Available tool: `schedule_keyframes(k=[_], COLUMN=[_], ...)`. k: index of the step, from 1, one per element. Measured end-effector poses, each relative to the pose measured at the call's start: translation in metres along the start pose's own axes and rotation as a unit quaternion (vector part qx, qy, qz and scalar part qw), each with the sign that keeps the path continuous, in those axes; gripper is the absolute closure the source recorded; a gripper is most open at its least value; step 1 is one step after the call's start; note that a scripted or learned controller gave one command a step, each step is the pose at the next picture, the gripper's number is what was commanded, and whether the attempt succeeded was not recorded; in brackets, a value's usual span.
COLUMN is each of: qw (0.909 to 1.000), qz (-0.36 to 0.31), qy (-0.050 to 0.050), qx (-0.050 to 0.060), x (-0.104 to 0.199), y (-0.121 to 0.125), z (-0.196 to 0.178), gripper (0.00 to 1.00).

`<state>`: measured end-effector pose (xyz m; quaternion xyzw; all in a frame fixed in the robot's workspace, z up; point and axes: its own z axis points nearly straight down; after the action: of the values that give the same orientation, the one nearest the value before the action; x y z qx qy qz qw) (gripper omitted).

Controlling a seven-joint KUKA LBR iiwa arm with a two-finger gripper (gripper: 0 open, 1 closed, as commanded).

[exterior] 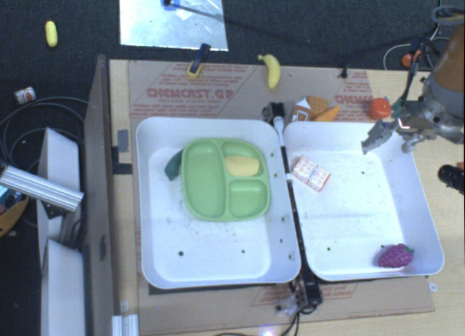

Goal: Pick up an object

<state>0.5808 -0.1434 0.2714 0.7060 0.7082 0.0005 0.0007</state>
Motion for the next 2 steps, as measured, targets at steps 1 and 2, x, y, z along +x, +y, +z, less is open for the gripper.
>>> schedule_keyframes(k=[1,2], qw=[1.0000,1.0000], qz=[0.003,-0.003], qy=[-0.001,0.001], qx=[0.001,0.001], x=[-0.067,0.024], y=[0.009,0.004], z=[0.092,0.100], gripper=[0.00,0.00])
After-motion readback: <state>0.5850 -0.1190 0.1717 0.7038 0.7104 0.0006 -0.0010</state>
